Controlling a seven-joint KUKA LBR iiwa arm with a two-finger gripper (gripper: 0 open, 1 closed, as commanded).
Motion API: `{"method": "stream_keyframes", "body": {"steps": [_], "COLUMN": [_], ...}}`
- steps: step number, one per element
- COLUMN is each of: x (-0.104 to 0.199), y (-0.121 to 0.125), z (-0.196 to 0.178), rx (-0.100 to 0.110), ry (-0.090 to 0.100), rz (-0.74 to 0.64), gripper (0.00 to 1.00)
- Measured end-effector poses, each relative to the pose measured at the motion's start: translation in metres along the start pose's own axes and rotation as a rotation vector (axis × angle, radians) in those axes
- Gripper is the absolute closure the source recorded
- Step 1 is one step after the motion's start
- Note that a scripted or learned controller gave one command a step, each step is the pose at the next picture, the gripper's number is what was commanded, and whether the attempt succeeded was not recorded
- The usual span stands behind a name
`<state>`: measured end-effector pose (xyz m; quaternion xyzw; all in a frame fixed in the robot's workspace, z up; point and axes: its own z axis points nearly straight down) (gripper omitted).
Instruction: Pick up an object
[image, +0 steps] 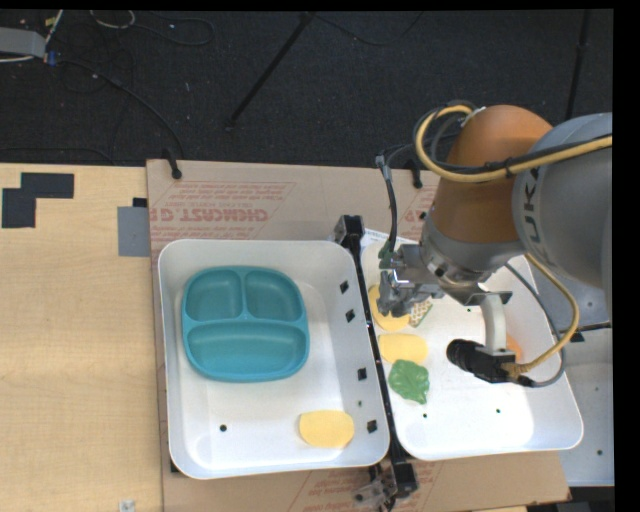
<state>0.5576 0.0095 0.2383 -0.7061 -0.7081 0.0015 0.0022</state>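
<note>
Where the bins meet, fingers (398, 292) over yellow piece (389, 312)

bench (70, 330): light wood | on it: cardboard sheet (240, 205) | two white bins (190, 420)

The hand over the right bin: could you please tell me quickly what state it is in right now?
Hand: down at the yellow pieces in the right bin; open or closed cannot be told.

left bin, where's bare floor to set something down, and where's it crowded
In the left bin, bare floor lies right of the teal tray and below it, left of the yellow piece. It is crowded in the right bin, where the hand hangs over yellow and green pieces by the divider.
</note>
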Motion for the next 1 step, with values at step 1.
{"method": "stream_keyframes", "body": {"steps": [1], "x": [0.0535], "y": [0.003], "z": [0.0139], "rx": [0.001], "ry": [0.0], "rz": [-0.001], "gripper": [1.0]}}
